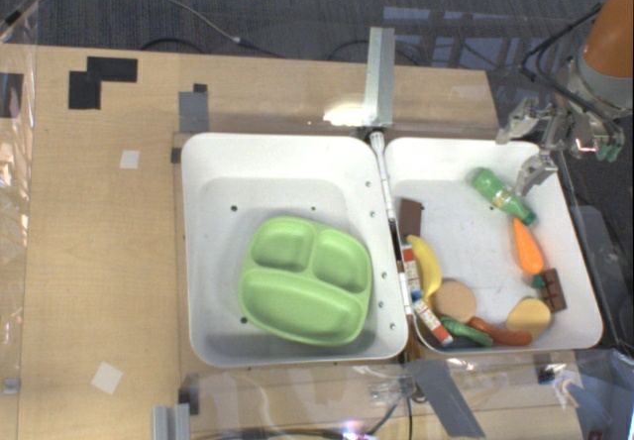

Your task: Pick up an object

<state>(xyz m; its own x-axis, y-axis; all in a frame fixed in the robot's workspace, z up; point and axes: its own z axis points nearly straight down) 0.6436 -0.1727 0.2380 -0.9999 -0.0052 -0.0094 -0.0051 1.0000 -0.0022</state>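
My gripper (pixel 523 159) hangs at the far right corner of the right bin (pixel 466 156), open, with nothing between its fingers. One fingertip (pixel 533 173) is just above the right end of a green bottle (pixel 498 190) that lies near the bin's back wall. An orange carrot (pixel 528 247) lies just in front of the bottle. Along the left wall lie a yellow banana (pixel 427 265) and a brown block (pixel 409 218). A round tan cookie (pixel 457 301), a red and a green piece (pixel 485 332) and a yellow wedge (pixel 529 312) lie near the front.
The left bin (pixel 213 230) holds a green divided plate (pixel 305 278). A small dark brown block (pixel 551 289) rests by the right wall. A metal post (pixel 379 71) stands behind the divider between the bins. Cables hang at the top right.
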